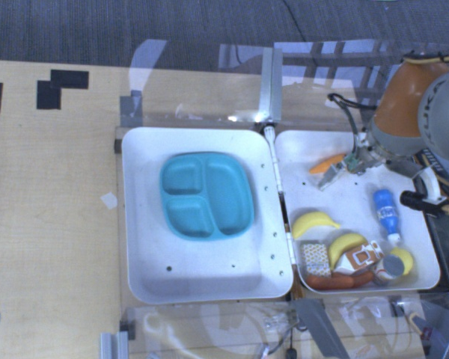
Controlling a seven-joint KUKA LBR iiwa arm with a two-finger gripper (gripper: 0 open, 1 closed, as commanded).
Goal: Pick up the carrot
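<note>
The carrot point(327, 163) lies in the right bin point(426, 279), toward its far edge, at nine o'clock from the gripper point(353, 161) and touching its tip. Whether the gripper is closed on it, I cannot tell. The blue bottle point(386, 212) lies at the gripper's five o'clock.

You get bright, even light from above; the white bins point(202, 275) look slightly washed out. Shadows are soft. Pale glare streaks the clear panel at upper centre. Detail is soft throughout.
</note>
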